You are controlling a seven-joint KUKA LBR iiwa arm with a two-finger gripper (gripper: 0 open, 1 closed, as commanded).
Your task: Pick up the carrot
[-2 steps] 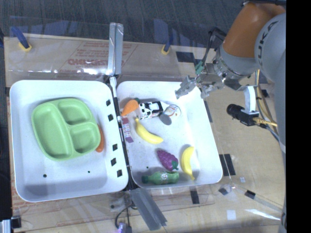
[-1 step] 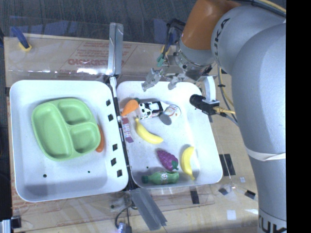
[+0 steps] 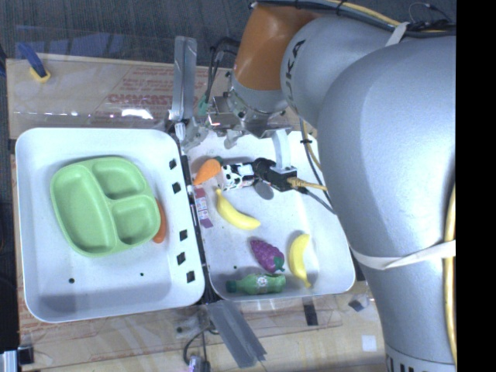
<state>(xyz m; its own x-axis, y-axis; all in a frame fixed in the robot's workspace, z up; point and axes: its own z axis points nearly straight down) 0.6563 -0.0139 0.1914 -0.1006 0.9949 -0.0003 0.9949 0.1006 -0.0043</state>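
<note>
The arm (image 3: pixel 372 130) reaches over the right bin (image 3: pixel 329 273), its gripper (image 3: pixel 232 134) low near the bin's far left corner. Whether the jaws are open or shut cannot be told, and nothing is seen held. The carrot (image 3: pixel 206 170) lies just below the gripper, against the bin's left wall, beside a black-and-white toy (image 3: pixel 232 177). Nearer lie 2 bananas (image 3: pixel 236 213) (image 3: pixel 300 257), a purple fruit (image 3: pixel 267 254) and a green item (image 3: pixel 256 284). The left bin (image 3: pixel 46 293) holds a green tray (image 3: pixel 105 204) with an orange item (image 3: pixel 160 225) at its right edge.
</note>
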